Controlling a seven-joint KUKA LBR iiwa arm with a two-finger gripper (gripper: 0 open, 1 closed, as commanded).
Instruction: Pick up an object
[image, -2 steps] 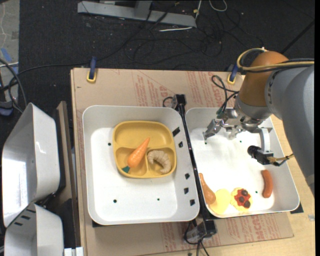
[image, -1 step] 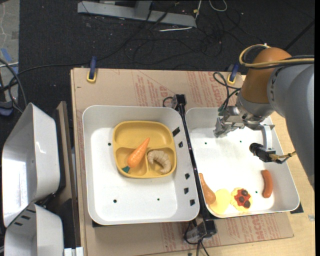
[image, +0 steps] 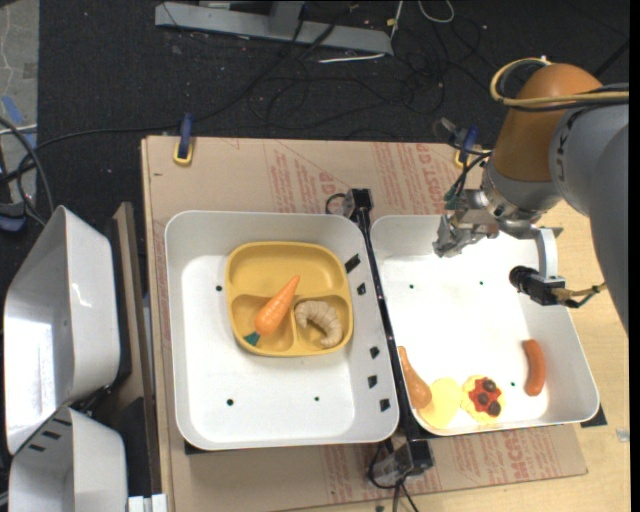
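My gripper (image: 453, 240) hangs over the back edge of the right bin (image: 470, 300), its fingers pointing down, with nothing visible between them. In the right bin lie an orange sausage (image: 536, 367) near the right wall, a yellow piece with red and dark berries (image: 483, 397) at the front, and an orange drumstick-shaped piece (image: 412, 381) at the front left. The left bin (image: 200, 330) bears a yellow divided plate (image: 240, 275) holding a carrot (image: 277, 305) and a pale shrimp (image: 321, 320).
A black clip-like part (image: 536, 284) hangs from the arm over the right bin's right side. Stacked white bins (image: 55, 310) stand at the far left. Cables cross the dark floor behind the bench. A yellow clamp (image: 183, 150) sits at the board's back left corner.
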